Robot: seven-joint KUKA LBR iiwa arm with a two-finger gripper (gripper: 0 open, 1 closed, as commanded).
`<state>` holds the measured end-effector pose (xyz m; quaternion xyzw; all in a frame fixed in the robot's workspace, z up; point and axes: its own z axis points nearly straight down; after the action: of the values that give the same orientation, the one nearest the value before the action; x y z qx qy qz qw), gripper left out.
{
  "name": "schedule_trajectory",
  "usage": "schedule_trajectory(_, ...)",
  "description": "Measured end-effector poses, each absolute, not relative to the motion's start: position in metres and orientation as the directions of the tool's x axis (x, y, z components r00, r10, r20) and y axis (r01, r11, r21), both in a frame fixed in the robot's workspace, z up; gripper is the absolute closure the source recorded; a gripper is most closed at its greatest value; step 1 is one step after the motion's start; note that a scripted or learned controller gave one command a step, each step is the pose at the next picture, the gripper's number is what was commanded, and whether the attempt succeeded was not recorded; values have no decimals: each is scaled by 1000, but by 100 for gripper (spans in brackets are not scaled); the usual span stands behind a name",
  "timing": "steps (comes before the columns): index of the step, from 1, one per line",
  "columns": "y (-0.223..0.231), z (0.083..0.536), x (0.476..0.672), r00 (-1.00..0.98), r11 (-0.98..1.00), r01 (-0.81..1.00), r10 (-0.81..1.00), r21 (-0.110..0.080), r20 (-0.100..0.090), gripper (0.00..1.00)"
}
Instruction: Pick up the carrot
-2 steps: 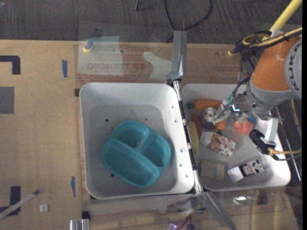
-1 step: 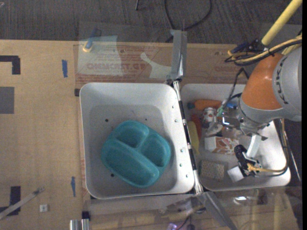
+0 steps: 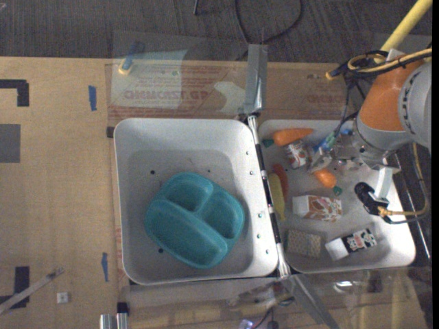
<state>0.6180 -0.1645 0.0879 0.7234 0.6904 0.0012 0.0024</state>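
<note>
Carrot: the carrot [image 3: 292, 136] lies on its side at the far left corner of the right bin [image 3: 405, 249], leafy end toward the bin's left wall, tip toward the arm [image 3: 394, 108]; nothing touches it.
Gripper: the gripper [image 3: 343, 157] hangs low over the far middle of that bin, near the carrot's tip but apart from it; whether its jaws are spread or pressed together I cannot tell from here, the metal blurs into the clutter below.
Handling: it looks like a toy, so probably light, stiff and smooth-skinned; likely to roll or slip in a pinch; I would take it across the thick middle, fingers square to its length.
Count, right bin: one carrot; one small orange piece [image 3: 326, 178]; one yellow and red item [image 3: 276, 187] along the left wall; two cartons [image 3: 317, 207], one of them cow-printed [image 3: 351, 243]; one flat grey block [image 3: 304, 242]; a small printed packet [image 3: 297, 155].
Count, left bin: the left bin [image 3: 137, 142] holds one teal divided plate [image 3: 195, 218]; two bins in all.
</note>
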Motion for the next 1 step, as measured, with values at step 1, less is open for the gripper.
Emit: schedule_trajectory(1, -118, 95, 613, 505, -505, 863, 863, -1, -1, 0)
